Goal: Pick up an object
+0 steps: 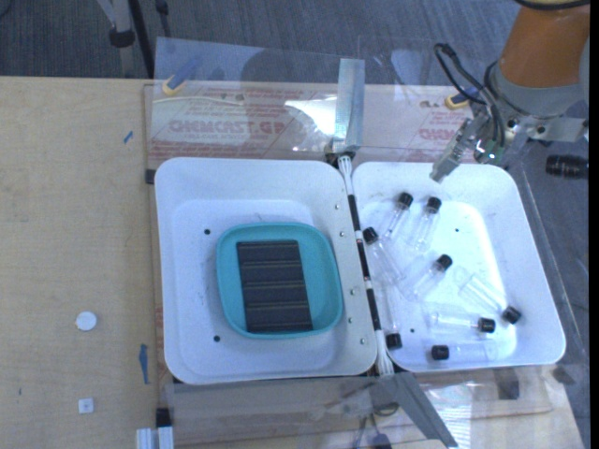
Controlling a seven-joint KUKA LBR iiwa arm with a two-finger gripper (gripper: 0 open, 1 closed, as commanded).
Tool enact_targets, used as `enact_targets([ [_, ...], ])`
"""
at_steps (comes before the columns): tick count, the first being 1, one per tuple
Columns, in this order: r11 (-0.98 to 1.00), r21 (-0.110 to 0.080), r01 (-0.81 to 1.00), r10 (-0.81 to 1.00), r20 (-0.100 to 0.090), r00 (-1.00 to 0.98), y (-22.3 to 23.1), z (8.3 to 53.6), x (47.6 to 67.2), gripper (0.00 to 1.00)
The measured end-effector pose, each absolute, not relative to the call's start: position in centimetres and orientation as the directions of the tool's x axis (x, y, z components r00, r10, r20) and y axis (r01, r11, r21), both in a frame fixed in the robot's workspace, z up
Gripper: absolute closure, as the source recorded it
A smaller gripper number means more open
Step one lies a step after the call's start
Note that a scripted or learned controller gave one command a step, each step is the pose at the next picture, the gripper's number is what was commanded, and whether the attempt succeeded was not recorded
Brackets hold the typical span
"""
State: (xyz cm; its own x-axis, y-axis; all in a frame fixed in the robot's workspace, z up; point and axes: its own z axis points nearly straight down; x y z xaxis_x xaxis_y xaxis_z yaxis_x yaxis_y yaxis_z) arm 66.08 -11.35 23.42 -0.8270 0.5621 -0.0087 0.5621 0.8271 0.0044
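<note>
- Small clear vials [438,267] with black caps lie scattered in the right bin [538,251].
- Teal tray [279,279] sits in the left bin [187,251].
- Gripper [447,165] hovers over the right bin's back edge, holding nothing.

The grey arm is reaching in from the upper right, its orange band [546,26] sitting above the wrist. The gripper [447,166] is pointing down and to the left, its slim fingers [453,158] lying close together with nothing between them
</note>
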Motion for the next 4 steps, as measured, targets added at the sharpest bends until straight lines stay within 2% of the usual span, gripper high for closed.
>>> enact_targets([
  [2, 0.827, 0.015, 0.562, 0.562, -0.026, -0.826, -11.4, 25.9, 66.4, 1.00],
  [3, 0.760, 0.002, 0.650, 0.650, -0.003, -0.760, -10.1, 23.4, 65.9, 1.00],
  [4, 0.727, 0.020, 0.686, 0.687, -0.028, -0.726, -9.8, 12.0, 64.8, 1.00],
])
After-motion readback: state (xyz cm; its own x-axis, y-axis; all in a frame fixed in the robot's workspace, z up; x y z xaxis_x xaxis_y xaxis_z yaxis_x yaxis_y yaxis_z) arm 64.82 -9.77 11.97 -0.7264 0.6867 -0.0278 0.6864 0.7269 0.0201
